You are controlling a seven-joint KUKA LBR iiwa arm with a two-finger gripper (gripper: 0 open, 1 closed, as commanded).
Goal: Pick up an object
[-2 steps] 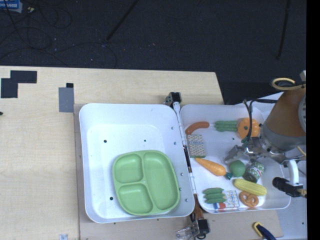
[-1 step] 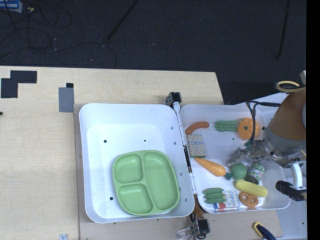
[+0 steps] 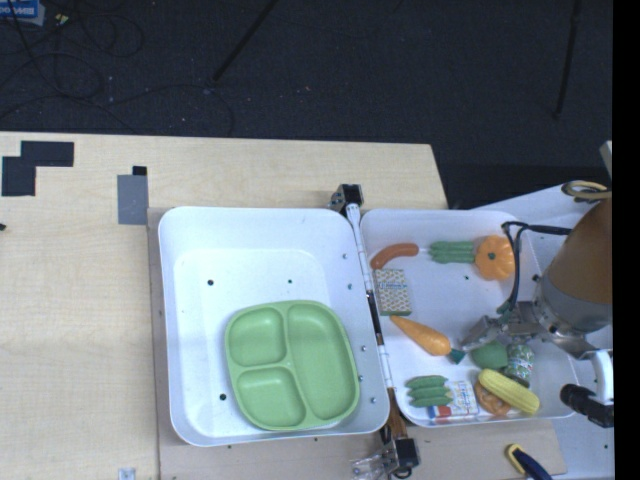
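In the camera view, the arm (image 3: 590, 268) was seen reaching in from the right, with its gripper (image 3: 497, 336) lowered into the right bin (image 3: 400, 398) among the toy food. Whether the fingers were spread or closed could not be told, since the wrist and clutter hid them, and no object could be seen held between them. The pick was therefore judged not yet done: the descent looked made, while a secure grasp and the lift were left. A dark green piece (image 3: 490, 356) lay directly beneath the gripper and was judged the likely target, though contact could not be confirmed. Close beside it were found a carrot (image 3: 422, 336) to the left and a yellow corn cob (image 3: 508, 390) just below, both near enough to be nudged or caught by mistake. Farther off in the same bin were noted a sausage (image 3: 394, 254), a green vegetable (image 3: 454, 253), a small orange pumpkin (image 3: 494, 257), a patterned packet (image 3: 393, 292) and a pea pod (image 3: 428, 388). In the left bin (image 3: 190, 238) a green divided plate (image 3: 290, 365) was seen, well apart from the work.
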